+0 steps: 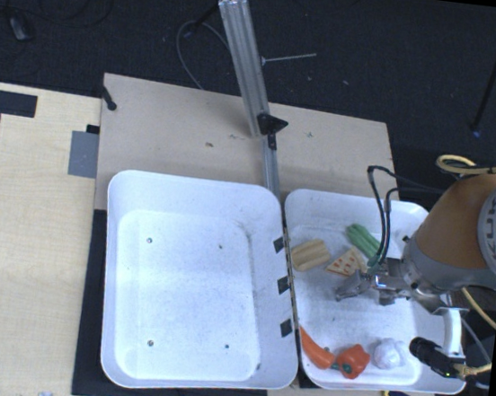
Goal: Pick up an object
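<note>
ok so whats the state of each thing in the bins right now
pincer: low in the right bin, beside the cracker
cracker: lying flat
tan block: lying flat
green piece: lying flat
red pepper: against front wall
white ball: resting near front wall

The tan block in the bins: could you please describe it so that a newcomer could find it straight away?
Start at the right-hand white bin, where the arm reaches in. Along its left side, close to the wall shared with the other bin, lies the tan block. It is plain and blocky, unlike the speckled cracker-like wedge just to its right and the green piece beyond.
</note>
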`<action>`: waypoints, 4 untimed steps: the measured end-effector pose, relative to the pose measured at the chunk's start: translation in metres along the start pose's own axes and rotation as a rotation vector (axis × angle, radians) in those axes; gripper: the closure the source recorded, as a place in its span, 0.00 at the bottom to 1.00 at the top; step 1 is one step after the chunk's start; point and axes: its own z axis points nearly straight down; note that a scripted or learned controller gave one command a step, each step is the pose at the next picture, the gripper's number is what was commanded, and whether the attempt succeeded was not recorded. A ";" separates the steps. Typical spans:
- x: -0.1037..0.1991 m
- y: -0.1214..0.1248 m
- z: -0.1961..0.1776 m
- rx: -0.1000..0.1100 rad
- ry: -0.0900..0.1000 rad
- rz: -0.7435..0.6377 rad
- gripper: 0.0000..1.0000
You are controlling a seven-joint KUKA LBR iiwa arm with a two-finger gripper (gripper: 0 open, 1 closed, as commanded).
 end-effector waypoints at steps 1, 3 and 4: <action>-0.001 0.002 -0.014 -0.009 -0.002 0.002 1.00; 0.108 0.098 -0.079 -0.002 -0.002 -0.001 1.00; 0.169 0.045 -0.083 -0.009 0.000 -0.005 1.00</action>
